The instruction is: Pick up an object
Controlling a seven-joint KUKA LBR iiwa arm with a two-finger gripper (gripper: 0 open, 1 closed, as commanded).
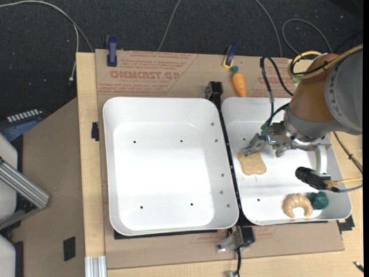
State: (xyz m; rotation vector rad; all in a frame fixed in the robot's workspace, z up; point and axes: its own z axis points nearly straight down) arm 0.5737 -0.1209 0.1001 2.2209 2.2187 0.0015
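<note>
While the arm reaches in, its gripper (262, 146) hangs over the right bin (253, 209), fingers spread apart, gripping nothing
Tan flat object (252, 165) lies just below the fingertips; croissant (297, 205) and teal object (319, 200) sit near that bin's front corner; carrot (239, 84) lies behind it

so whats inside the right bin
In the right bin lie a flat tan piece, a croissant-shaped toy and a small teal object beside it. The gripper reaches in above the tan piece. The arm covers the bin's far right part.
</note>
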